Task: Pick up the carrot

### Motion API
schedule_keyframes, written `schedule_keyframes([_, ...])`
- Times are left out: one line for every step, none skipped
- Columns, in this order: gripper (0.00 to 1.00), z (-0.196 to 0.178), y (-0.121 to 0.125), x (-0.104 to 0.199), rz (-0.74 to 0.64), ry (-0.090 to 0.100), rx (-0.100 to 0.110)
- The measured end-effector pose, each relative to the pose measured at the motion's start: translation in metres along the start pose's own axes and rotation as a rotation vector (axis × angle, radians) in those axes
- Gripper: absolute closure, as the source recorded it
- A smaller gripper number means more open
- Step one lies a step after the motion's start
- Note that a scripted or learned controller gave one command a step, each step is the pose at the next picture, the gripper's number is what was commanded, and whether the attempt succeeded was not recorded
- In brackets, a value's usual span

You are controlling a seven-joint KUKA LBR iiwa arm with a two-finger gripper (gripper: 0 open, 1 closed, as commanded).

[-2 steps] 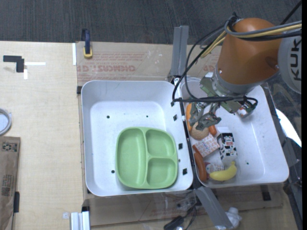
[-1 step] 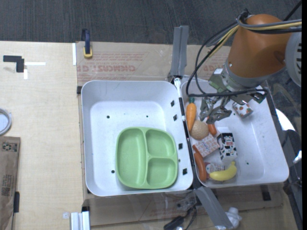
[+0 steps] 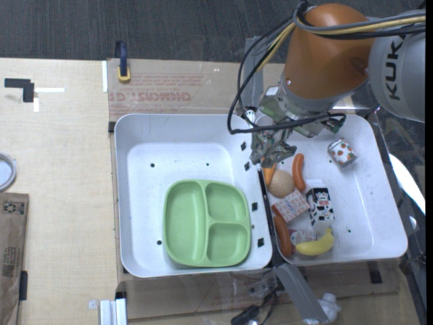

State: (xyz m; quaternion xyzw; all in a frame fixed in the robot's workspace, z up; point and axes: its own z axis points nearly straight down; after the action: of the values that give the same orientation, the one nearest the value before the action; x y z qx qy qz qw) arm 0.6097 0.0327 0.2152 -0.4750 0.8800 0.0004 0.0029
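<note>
A small orange piece that looks like the carrot (image 3: pixel 269 175) lies near the left wall of the right bin (image 3: pixel 379 202), partly hidden under the arm's tool. My gripper (image 3: pixel 269 152) hangs directly above its upper end, close to the divide between the two bins. It touches or nearly touches a beige rounded item (image 3: pixel 281 183) to its right. Nothing can be seen held in the gripper.
The right bin also holds an orange-red sausage (image 3: pixel 298 171), a second long red-orange piece (image 3: pixel 281 235), a banana (image 3: pixel 316 245), a cow-patterned carton (image 3: pixel 321 205), a small packet (image 3: pixel 292 206) and a speckled cup (image 3: pixel 342 152). A green divided plate (image 3: pixel 206 223) lies in the left bin (image 3: pixel 145 181).
</note>
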Motion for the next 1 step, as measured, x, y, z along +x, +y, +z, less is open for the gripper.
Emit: schedule_keyframes([1.0, 0.0041, -0.0408, -0.02, -0.151, 0.0, 0.0])
